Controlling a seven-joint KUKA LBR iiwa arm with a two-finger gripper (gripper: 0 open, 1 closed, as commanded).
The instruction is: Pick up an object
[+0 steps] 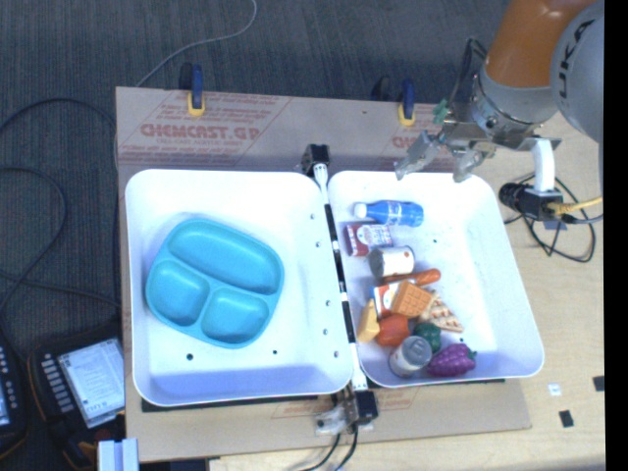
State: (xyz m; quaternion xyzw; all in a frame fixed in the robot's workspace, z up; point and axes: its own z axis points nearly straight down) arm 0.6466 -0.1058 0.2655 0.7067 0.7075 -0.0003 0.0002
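The gripper (432,166) hangs in the upper right of the frame, over the far rim of the right bin (510,263). Its two fingers are spread wide apart, with nothing between them. Above it the arm (535,42) shows its orange band and grey wrist.

Just below the fingertips, inside the right bin, lies a water bottle (389,213) with a blue label. Under that sit a dark red packet (373,236) and a small white cup (392,261). Further toward the bottom of the frame the toy food crowds together: a waffle (414,301), a pizza slice (444,317), a tomato (392,330), a tin can (409,357) and purple grapes (452,361).

The left bin (147,381) holds a blue divided tray (215,281).
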